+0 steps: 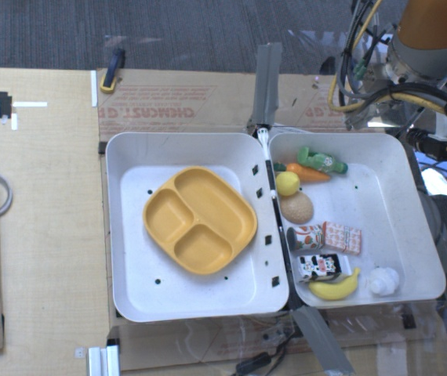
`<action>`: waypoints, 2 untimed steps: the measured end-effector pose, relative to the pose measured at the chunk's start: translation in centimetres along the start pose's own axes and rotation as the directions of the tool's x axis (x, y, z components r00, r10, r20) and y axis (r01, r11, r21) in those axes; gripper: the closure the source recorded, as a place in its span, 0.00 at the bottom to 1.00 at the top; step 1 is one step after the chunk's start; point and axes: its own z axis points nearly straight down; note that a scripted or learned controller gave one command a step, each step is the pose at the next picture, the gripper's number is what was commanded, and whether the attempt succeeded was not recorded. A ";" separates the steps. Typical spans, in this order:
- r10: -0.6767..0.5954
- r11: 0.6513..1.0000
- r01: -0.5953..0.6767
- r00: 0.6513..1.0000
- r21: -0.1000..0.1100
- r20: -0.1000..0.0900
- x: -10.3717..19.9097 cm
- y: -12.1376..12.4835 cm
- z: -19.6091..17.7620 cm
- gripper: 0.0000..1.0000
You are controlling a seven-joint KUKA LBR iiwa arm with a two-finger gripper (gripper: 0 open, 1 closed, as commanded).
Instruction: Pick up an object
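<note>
**Two white bins seen from above, robot arm at the upper right**

The left bin (121,233) is the larger shape at centre. It holds a yellow divided plate (200,219) with three compartments, lying flat and turned at an angle.

The right bin (404,210) touches it along a shared middle edge. Its objects cluster along the bin's nine o'clock side and down to six o'clock. At about eleven o'clock lies a green bottle (322,160), with an orange carrot (307,172) just beside it. Below them sit a yellow lemon (287,182) and a tan potato (296,207), touching. Further down are a small red-and-white can (305,237) and a red patterned packet (342,238). At six o'clock lie a black-and-white carton (319,267), a yellow banana (336,287) touching it, and a white crumpled ball (383,280) near five o'clock.

The robot arm (435,14) sits at one o'clock, beyond the right bin's far rim, wrapped in cables. I cannot tell how its pincer stands.
</note>
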 end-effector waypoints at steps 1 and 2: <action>-0.139 0.990 0.139 0.990 -0.003 0.001 -8.0 -5.4 -7.7 1.00; 0.199 0.980 -0.199 0.980 0.000 -0.001 -11.8 -13.8 -16.3 1.00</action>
